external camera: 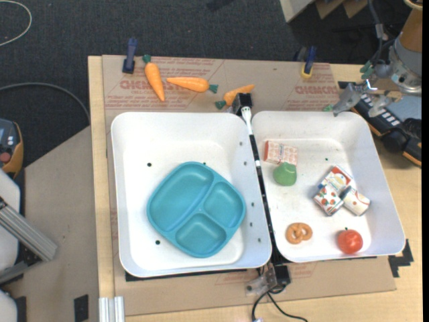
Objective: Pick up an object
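The right bin [375,146] holds several small items: a pink and white carton [280,153], a green round piece [285,174], a patterned box [332,190] with a small white item [356,202] against it, a pretzel [298,233] and a red tomato [349,241]. My gripper [356,99] hangs at the bin's far right corner, just outside the rim and well apart from every item. I see nothing held in it. The arm's wrist [405,59] rises behind it toward the top right.
A teal divided plate [196,208] lies in the left bin [127,180]. Three toy carrots [154,79] [190,84] [236,94] lie on the cardboard behind the bins. Blue clamps [129,56] [308,60] stand at the board's far edge. Dark gear [395,129] sits right of the right bin.
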`<state>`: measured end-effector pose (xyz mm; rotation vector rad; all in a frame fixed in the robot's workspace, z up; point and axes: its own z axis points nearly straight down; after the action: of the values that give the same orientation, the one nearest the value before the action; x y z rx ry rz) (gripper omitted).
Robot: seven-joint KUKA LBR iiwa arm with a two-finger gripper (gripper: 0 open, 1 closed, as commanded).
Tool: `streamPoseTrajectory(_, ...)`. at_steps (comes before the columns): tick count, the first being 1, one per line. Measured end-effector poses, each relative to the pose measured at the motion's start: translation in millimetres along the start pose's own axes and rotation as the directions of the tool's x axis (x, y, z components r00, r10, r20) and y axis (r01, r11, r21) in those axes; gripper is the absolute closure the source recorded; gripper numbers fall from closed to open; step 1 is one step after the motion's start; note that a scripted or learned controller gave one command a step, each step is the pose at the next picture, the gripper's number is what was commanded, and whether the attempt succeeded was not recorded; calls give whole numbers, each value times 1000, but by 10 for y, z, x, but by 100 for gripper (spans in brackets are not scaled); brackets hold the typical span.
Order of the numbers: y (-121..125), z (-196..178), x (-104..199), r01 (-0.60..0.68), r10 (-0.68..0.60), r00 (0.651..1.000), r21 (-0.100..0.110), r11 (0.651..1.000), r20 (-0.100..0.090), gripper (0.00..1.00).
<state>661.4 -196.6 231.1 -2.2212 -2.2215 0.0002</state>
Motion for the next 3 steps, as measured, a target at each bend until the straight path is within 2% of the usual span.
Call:
streamPoseTrajectory(1,-456,-346,272,1,-1,1000,0,1000,-2,0)
streamPoseTrajectory(2,-666,518,1244,9,-9,1000,10,1000,-6,0)
streamPoseTrajectory(3,-868,1523,941,-4,4,1000,9,1000,-2,0)
